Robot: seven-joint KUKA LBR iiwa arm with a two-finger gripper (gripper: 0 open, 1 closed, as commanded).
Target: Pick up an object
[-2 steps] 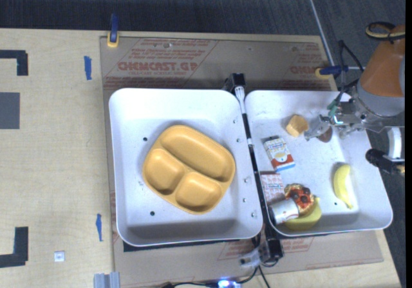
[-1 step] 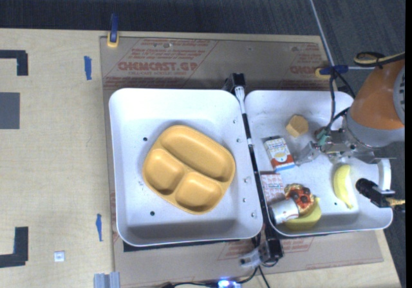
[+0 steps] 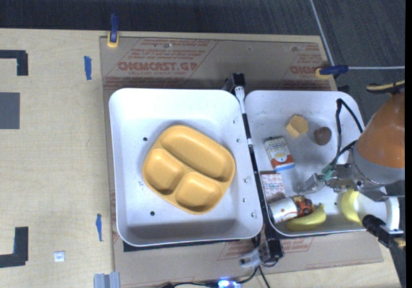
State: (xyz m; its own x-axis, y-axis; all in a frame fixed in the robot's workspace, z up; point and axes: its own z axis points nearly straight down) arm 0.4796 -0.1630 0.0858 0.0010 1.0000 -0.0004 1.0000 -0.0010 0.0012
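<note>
Claw: my claw (image 3: pixel 317 180) hangs low over the right bin (image 3: pixel 270 107), toward its 5 o'clock part; I cannot tell how it is set, since the metal parts there are small and blurred.
Arm: I reach in from 3 o'clock, my orange band (image 3: pixel 385 135) over the bin's right wall, wrist angled down toward 9 o'clock.
Banana: the banana (image 3: pixel 308 217) lies at 6 o'clock in the right bin, long axis running about 3 to 9 o'clock, curve sagging toward the front wall; it is just below my claw.
Second yellow piece: a yellow rounded item (image 3: pixel 349 206) sits at 5 o'clock, partly under my wrist.
Cartons: a small carton (image 3: pixel 278 153) lies mid-bin, long axis 12 to 6 o'clock.
Small things: a yellow block (image 3: pixel 297 125) and a brown ball (image 3: pixel 322 134) sit near 12 o'clock.
Left bin: the left bin (image 3: pixel 129 113) carries a yellow divided tray (image 3: pixel 188 167), long axis 10 to 4 o'clock.
Worktop: both bins rest on the worktop (image 3: pixel 51 151).
</note>
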